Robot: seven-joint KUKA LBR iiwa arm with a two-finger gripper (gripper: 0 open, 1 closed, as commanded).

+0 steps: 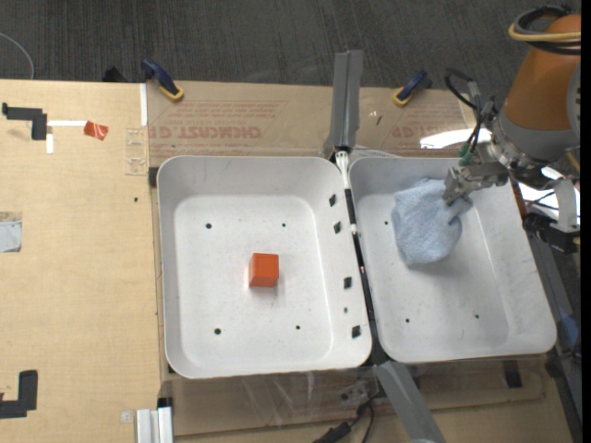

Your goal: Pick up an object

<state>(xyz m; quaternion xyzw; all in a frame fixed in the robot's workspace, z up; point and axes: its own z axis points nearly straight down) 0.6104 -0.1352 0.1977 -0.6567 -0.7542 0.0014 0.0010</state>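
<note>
Gripper (pixel 458 195) fingers are seen pinched on the upper right edge of a crumpled pale blue cloth (pixel 425 224), which is bunched in the right bin (pixel 480 330).

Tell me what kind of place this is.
Likely a robotics lab grasping rig: two white bins sit on a cardboard-covered bench held by clamps, and the arm's claw sits at a blue-grey cloth. An orange block lies in the other bin.

bins (pixel 185 340) smooth white plastic, faint sheen | cloth (pixel 423 229) soft pale-blue fabric, matt | cube (pixel 264 270) matt orange | bench (pixel 65 275) pale wood board | floor (pixel 231 17) dark rough carpet
</note>
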